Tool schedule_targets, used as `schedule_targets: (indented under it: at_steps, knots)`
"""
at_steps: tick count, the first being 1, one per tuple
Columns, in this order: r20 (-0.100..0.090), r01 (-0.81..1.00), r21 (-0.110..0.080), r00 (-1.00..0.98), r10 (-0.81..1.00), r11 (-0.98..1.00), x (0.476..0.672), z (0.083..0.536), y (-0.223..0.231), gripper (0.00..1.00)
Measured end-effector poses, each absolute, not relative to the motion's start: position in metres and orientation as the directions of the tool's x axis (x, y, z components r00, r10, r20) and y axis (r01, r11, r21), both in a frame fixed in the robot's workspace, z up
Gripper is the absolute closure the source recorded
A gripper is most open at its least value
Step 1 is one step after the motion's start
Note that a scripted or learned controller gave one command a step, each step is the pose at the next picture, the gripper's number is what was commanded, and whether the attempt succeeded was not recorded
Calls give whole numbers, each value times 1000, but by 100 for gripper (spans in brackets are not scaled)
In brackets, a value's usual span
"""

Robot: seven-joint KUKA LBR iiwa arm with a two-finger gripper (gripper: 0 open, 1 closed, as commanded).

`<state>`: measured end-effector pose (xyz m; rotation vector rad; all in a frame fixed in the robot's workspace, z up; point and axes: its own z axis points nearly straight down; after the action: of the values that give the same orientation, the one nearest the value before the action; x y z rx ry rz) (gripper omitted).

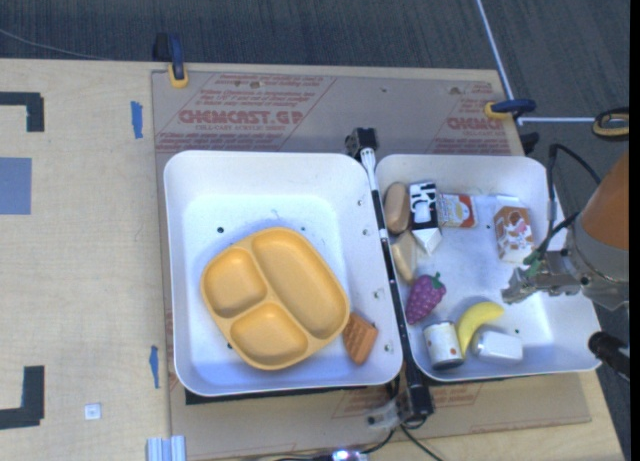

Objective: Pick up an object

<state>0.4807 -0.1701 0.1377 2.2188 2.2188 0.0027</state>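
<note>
The arm [608, 211] is reaching in from the right, its orange band showing above the wrist, and the gripper [527, 283] is hanging over the right side of the right bin [560, 354]. Whether it is parted or closed I cannot tell; nothing is showing between its tips.

The right bin is holding the loose things. A banana [477, 321], yellow and curved, is lying near the front, touching a white block [497, 347] and just beside a small can [441, 342]. Purple grapes [425, 295] are sitting left of the banana. At the back, a brown bun [397, 206] is lying beside a black-and-white carton [424, 203] and an orange-and-white box [456, 211]. A red-and-white packet [514, 232] is lying near the gripper, just behind it.

The left bin [200, 189] is holding a yellow tray [273, 295] with three compartments, and a brown waffle [360, 338] is leaning at its front right edge.
</note>
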Motion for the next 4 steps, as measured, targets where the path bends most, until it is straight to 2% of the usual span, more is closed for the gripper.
schedule_targets:
  at_steps: [1, 2, 3, 4]
  knots:
    - [-2, 1000, 3, 1, 1000, -1, 484, 261, -225, 100]
    - [-1, 1000, 1, 0, 1000, 0, 484, 260, -224, 0]
    - [1, 1000, -1, -1, 1000, 1, 490, 162, -168, 0]
    - [-1, 1000, 3, -1, 1000, 1, 491, 173, -169, 100]
